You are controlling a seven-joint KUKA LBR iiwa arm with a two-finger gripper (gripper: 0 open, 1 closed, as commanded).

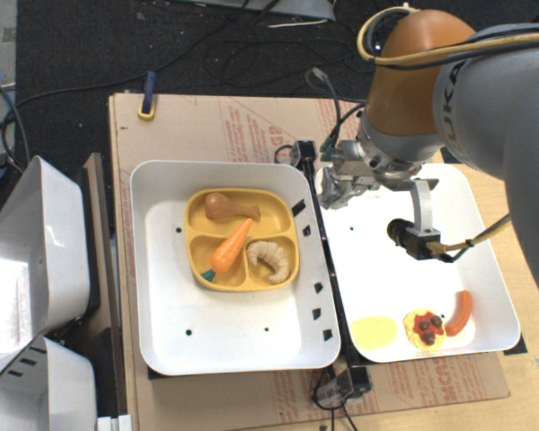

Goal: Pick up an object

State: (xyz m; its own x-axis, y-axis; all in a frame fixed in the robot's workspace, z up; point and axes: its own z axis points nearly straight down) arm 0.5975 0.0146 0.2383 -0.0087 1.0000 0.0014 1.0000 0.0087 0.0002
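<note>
Grey with an orange band, the arm [449,79] is pictured over the right bin [368,277], its claw [341,185] set at that bin's far left corner; how far it is opened cannot be told. A sausage [459,312], a red-topped round [424,327] and a yellow disc [375,332] are laid along the near edge. A drumstick [230,207], carrot [232,246] and shrimp [269,259] are held in a yellow plate [190,241] in the left bin [162,312].

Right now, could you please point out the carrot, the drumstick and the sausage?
carrot [233,245], camera view, middle of its orange body.
drumstick [229,208], camera view, its middle.
sausage [459,312], camera view, its middle.
</note>
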